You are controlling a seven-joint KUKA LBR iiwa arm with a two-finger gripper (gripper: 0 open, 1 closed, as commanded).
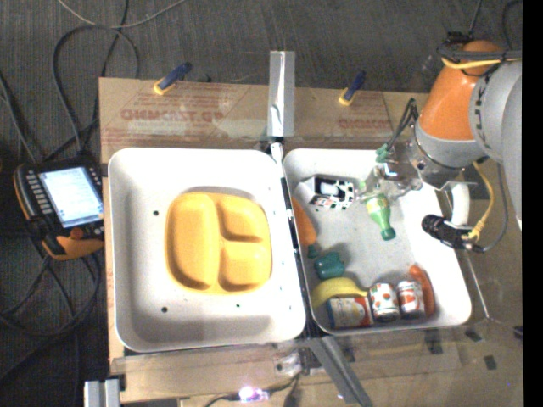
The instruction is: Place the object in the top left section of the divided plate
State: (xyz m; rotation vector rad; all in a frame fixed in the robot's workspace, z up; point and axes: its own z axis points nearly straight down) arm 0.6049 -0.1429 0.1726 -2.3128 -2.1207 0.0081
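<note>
A yellow divided plate [219,239] lies in the left white bin [136,312], with one large section on its left and two smaller ones on its right. My gripper [383,178] hangs over the upper middle of the right bin [450,299]. A small green bottle [383,216] lies just below it, neck pointing up toward the gripper. The gripper's body hides where bottle and gripper meet.
The right bin also holds a black-and-white carton [332,192], an orange piece [304,223] by the left wall, a dark green item [329,265], a yellow fruit [333,290], cans [383,302] along the front and an orange item [422,282]. A tablet [66,195] sits far left.
</note>
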